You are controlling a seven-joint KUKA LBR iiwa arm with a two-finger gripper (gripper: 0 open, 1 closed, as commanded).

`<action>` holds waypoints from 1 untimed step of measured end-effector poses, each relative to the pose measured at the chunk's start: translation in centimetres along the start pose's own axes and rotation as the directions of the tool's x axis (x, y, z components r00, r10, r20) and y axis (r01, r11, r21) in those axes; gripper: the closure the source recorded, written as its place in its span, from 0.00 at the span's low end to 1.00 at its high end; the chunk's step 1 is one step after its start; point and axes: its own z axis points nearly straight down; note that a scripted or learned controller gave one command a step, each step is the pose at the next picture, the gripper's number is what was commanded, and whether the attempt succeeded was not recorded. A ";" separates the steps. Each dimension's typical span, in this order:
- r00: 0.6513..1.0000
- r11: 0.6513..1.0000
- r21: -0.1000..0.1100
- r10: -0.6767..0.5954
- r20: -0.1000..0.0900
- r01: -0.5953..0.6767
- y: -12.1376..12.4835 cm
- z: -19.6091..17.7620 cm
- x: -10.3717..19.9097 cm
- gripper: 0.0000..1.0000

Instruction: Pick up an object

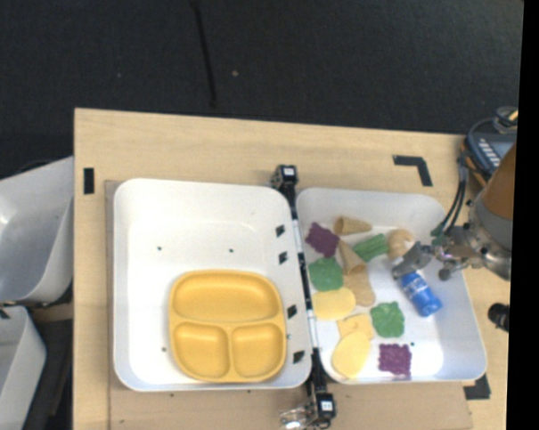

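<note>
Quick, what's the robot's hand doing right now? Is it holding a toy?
Hand: over the right bin, just above the blue toy. Whether it is open, closed or holding anything cannot be told.

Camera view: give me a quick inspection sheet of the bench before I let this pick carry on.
Surface: wooden bench bearing the left bin and right bin, side by side.
Job's things: small toys heaped in the right bin, among them a blue bottle, green pieces, purple pieces and yellow pieces.
Clutter: yellow tray, three compartments, in the left bin.
Grippers: gripper low over the right bin, by the blue bottle; grasp cannot be told.
Cables: dark cables along the arm.
Surroundings: dark floor; white containers at left.
</note>
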 end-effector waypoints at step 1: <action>1.000 1.000 0.004 -0.005 -0.003 0.005 -2.1 10.6 6.2 0.00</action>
